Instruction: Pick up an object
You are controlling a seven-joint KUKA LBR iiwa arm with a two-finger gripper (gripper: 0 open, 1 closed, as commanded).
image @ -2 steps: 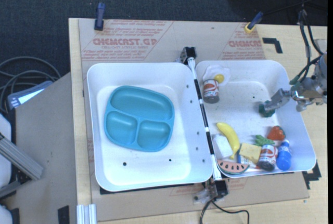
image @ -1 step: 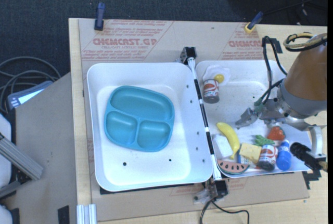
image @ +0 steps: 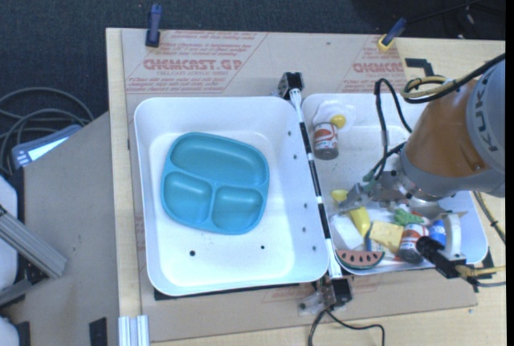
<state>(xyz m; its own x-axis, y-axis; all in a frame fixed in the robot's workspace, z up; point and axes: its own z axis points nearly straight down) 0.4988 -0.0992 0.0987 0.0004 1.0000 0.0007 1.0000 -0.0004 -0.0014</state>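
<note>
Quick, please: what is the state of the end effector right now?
End effector: cannot be told; it is low over the toys in the right bin.

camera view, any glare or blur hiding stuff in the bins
Camera view: the white walls of the left bin and right bin are bright, close to washed out, yet the blue divided plate reads sharp with soft shadows in its compartments. The small items under the arm are shaded and cluttered; the end effector is too dark to read.

Grey arm [image: 462, 136] with orange band reaching in from right, wrist bent downward, gripper [image: 385, 193] low
</note>
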